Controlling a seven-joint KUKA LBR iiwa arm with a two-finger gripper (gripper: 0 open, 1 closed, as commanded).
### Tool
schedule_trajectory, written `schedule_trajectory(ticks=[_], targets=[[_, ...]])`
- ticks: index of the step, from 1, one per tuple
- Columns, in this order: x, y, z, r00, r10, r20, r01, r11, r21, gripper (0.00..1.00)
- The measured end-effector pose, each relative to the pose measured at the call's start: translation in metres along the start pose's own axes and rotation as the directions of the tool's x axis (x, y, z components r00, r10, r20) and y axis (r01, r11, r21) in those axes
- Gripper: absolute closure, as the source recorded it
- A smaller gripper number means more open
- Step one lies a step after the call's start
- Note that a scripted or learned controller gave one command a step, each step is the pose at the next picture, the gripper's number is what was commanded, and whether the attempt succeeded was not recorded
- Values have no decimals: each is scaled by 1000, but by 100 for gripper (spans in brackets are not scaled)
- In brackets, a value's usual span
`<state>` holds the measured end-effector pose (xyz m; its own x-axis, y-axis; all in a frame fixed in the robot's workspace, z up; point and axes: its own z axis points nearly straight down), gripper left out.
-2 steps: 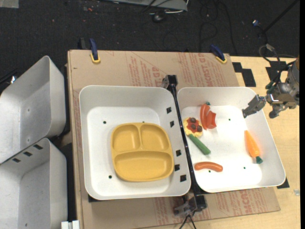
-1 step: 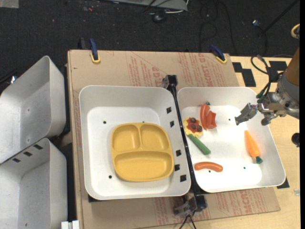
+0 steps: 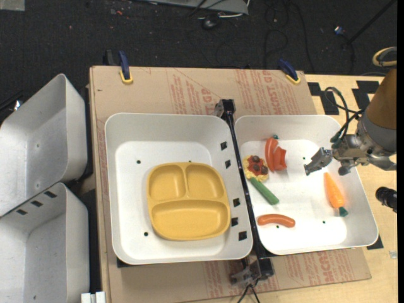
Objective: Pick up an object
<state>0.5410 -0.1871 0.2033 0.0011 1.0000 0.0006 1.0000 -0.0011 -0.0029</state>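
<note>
So the claw [image 3: 317, 161] hung over the right bin [image 3: 353, 232], can't tell how its grip stood. The carrot [image 3: 334, 192] lay just beside it, sausage [image 3: 276, 220] nearer the front.

Orange carrot [image 3: 335, 192] with a green tip lies tilted just below the pincer [image 3: 317, 162]; red pepper [image 3: 274, 154] sits to its left.

Bins [image 3: 123, 188]: white; tray [image 3: 188, 201]: yellow; carrot [image 3: 334, 192]: orange, green tip; sausage [image 3: 276, 220]: orange-red; pepper [image 3: 275, 154]: red; bean [image 3: 264, 191]: green; arm [image 3: 385, 115]: grey, orange band.
</note>
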Motion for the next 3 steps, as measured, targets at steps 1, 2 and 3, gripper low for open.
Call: schedule_trajectory(ticks=[1,2,3], targets=[[2,4,61,1000,0,0,0,1000,-1,0],[2,4,50,1000,0,2,0,1000,-4,100],[8,12,-2,1000,-4,2,4,1000,-5,100]])
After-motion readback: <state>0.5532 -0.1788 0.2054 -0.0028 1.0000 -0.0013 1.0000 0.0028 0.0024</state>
